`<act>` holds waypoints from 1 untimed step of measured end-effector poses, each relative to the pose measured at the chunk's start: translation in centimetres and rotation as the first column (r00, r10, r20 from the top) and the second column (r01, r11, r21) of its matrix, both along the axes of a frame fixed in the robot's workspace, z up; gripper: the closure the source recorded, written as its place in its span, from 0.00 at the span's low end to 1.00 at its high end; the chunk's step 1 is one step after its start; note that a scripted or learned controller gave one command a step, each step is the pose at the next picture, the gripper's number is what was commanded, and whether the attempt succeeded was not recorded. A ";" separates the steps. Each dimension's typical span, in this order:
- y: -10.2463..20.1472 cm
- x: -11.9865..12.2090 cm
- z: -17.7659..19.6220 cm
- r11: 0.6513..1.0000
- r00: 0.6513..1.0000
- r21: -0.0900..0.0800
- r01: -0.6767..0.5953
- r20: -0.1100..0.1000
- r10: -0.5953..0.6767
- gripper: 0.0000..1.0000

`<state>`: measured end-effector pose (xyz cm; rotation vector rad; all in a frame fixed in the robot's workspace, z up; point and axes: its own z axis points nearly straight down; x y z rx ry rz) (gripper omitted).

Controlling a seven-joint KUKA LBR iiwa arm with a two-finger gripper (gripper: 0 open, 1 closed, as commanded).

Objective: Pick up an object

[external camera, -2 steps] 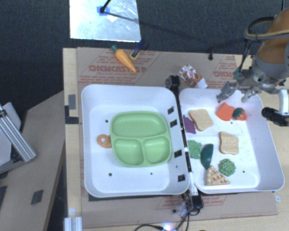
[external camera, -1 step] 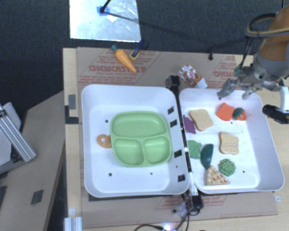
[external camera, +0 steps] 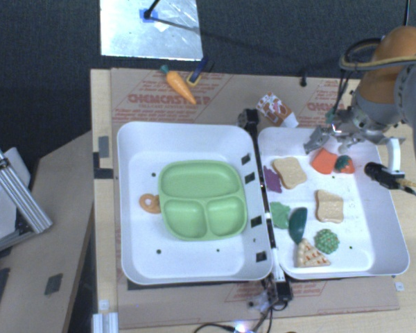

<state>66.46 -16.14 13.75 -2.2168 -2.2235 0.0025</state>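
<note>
Overhead, arm bent in from right, tool (external camera: 331, 140) low over right bin (external camera: 385, 238) (far corner), beside orange toy (external camera: 324, 161), grip unclear

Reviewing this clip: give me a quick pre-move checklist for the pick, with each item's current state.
1. Gripper is over the right bin: ok.
2. A target lies close by: ok, the orange toy sits just below the gripper.
3. Fingers open or shut: cannot tell.
4. Anything held between the fingers: cannot tell.
5. Room around the target: not ok, a green-and-red toy touches the orange toy's right side.
6. Nearby bread slice lies apart from the target: ok.
</note>
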 end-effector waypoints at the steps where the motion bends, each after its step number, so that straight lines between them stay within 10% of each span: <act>1: 0.1 0.0 -5.1 1.000 1.000 -0.001 -0.002 0.003 0.002 0.00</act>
